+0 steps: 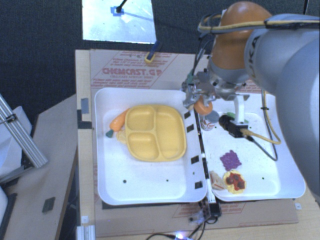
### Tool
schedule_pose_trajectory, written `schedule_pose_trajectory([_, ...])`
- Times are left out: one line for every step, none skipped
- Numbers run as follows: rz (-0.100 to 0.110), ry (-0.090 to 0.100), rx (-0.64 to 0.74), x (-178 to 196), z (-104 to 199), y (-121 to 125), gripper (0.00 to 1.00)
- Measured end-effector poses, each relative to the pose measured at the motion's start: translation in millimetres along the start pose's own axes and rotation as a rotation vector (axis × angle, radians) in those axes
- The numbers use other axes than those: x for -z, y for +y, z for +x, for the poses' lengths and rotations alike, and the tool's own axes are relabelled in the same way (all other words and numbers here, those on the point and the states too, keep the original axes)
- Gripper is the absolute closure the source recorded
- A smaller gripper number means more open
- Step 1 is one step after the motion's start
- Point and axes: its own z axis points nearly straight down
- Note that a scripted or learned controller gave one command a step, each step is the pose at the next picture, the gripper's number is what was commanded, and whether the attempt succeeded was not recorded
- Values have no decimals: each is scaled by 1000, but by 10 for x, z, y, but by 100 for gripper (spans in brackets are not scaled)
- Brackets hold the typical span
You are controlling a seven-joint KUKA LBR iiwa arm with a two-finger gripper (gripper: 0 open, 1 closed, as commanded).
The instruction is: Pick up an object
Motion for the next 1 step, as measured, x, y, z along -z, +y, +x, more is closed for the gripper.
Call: schedule_pose_trajectory([0, 1, 0, 110, 48, -58, 100])
